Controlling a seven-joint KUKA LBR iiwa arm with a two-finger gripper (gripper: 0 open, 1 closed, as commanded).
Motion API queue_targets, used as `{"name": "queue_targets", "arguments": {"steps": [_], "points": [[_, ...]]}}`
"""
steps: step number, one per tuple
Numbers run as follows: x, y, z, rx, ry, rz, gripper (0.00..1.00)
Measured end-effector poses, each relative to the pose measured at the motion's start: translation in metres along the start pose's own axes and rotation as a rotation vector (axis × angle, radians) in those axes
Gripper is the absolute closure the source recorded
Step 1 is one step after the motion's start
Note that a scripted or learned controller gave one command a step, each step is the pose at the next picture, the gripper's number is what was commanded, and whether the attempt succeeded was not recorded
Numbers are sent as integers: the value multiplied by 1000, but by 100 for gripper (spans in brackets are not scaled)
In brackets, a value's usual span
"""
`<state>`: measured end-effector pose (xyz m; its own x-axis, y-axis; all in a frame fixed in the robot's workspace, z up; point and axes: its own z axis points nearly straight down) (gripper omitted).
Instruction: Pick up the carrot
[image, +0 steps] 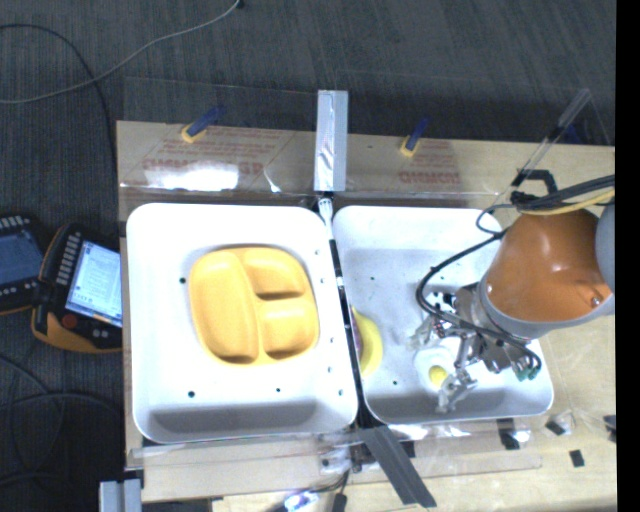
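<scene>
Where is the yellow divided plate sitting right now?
The yellow divided plate lies in the middle of the left bin, across the central divider from the right bin, where the end effector is reaching.

The wooden bench (580, 330) bears two white bins, left (150, 330) and right (400, 235), touching side by side.

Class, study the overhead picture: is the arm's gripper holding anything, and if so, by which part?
It cannot be told. The gripper hangs low in the right bin beside a small white and yellow object, but the wrist hides any contact.
</scene>
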<state>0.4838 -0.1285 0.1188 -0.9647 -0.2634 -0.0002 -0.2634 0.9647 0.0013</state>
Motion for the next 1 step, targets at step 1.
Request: {"name": "queue_targets", "arguments": {"steps": [1], "points": [[8,-65,-34,0,-3,-262,0]]}}
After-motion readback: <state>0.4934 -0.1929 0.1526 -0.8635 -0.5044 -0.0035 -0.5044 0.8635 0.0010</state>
